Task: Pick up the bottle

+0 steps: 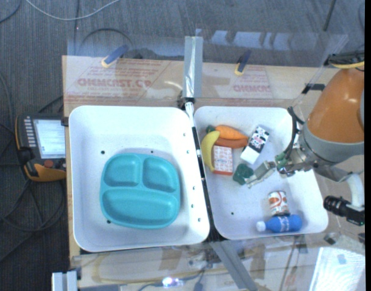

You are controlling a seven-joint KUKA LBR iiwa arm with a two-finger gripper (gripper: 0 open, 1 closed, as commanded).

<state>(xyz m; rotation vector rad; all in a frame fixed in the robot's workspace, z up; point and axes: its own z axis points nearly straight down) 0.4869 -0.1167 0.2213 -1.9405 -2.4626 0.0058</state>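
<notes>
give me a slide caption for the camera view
KUKA arm's gripper hovers in the right bin, short of the blue bottle lying at its near edge; teal tray in the left bin.

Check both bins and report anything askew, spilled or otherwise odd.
Nothing is spilled or damaged. The blue bottle lies on its side at the right bin's near edge, beside a small can. The claw is up by a dark green item, not the bottle.

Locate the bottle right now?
The blue bottle lies on its side at the near right corner of the right bin, just below the small can.
</notes>
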